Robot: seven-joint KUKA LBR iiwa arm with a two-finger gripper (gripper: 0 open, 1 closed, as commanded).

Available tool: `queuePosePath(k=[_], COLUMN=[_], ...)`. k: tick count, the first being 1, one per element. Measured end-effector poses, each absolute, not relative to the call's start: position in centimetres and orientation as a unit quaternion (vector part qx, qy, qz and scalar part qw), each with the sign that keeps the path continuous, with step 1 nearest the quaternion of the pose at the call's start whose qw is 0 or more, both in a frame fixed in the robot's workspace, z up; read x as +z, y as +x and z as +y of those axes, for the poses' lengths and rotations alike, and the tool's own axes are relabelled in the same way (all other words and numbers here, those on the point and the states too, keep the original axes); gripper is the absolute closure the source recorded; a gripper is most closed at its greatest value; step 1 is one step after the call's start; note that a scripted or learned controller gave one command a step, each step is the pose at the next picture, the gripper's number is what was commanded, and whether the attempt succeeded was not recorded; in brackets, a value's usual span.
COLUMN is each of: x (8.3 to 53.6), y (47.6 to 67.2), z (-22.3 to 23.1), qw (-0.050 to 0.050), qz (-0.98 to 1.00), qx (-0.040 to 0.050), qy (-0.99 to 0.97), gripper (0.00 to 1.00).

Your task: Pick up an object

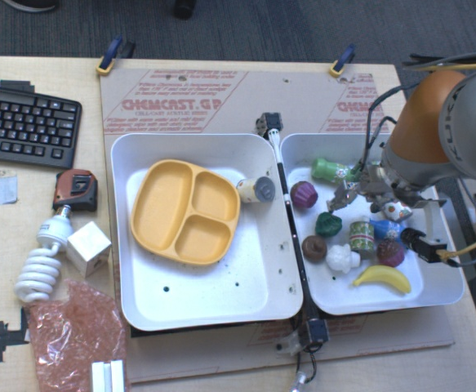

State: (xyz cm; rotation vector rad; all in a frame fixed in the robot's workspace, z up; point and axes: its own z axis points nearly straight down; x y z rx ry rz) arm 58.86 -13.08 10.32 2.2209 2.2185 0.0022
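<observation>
My gripper (pixel 354 193) hangs over the right bin (pixel 433 292), at the end of the grey arm with its orange band (pixel 424 121). It sits just right of the green bottle-shaped toy (pixel 328 170) and above the dark green object (pixel 329 224). Around it lie a purple ball (pixel 304 194), a striped green can (pixel 362 236), a blue piece (pixel 384 228) and a small white and orange toy (pixel 397 211). Nearer the front are a brown ring (pixel 314 247), a white lump (pixel 342 258), a maroon piece (pixel 391 254) and a banana (pixel 382 279).
The left bin (pixel 140 300) holds a yellow divided plate (pixel 184 212) and a small grey-capped bottle (pixel 256 189). Left of the bins lie a keyboard (pixel 25 125), tape measure (pixel 76 190), light bulb (pixel 46 256), white cube (pixel 89 246) and pink bag (pixel 74 333).
</observation>
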Motion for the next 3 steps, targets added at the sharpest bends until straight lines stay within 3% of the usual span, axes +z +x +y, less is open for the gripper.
queuePosePath(k=[1,2,3], x=[9.2,10.2,10.2], y=[53.1,53.3,53.3], z=[-9.3,-9.4,-9.4], qw=[0.0,0.001,0.001], qz=[0.706,0.706,0.706], qx=[-0.0001,0.0007,0.0007], qy=[0.708,0.708,0.708], gripper=[0.0,1.0,0.0])
